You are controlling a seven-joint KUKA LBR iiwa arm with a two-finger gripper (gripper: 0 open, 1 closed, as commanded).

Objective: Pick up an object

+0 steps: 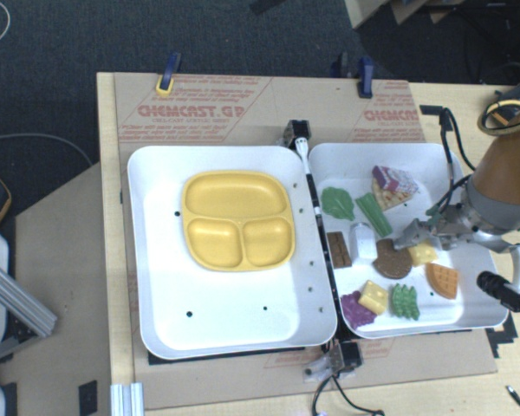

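- the left bin (156,258) holds a yellow divided plate (238,217), set toward its upper middle, with bare white floor below and to the left of it.
- the right bin (347,159) holds the toy food, packed close together in its middle and lower part.
- a green leaf piece (336,203) lies near the divider, with a long green strip (373,215) just beside it on the right.
- a purple and white packet (392,181) sits toward the upper part, touching a yellow corn-like piece (372,203) below it.
- a brown bar (339,249) lies close to the left wall, and a round brown patty (393,259) lies near the middle.
- along the lower edge sit a purple piece (355,308), a pale yellow block (374,296) touching it, and a green ridged piece (405,302) just beside that.
- an orange waffle-like piece (443,280) lies near the right wall, and a small yellow piece (423,254) sits just above it.
- the gripper (412,234) reaches in from the right, low over the middle of the right bin, its tip just above the brown patty and beside the small yellow piece.
- i cannot tell how far it is open, and nothing is seen gripped in it.
- the arm body covers the right bin's right wall; the open floor there is at the top left corner and the upper right.
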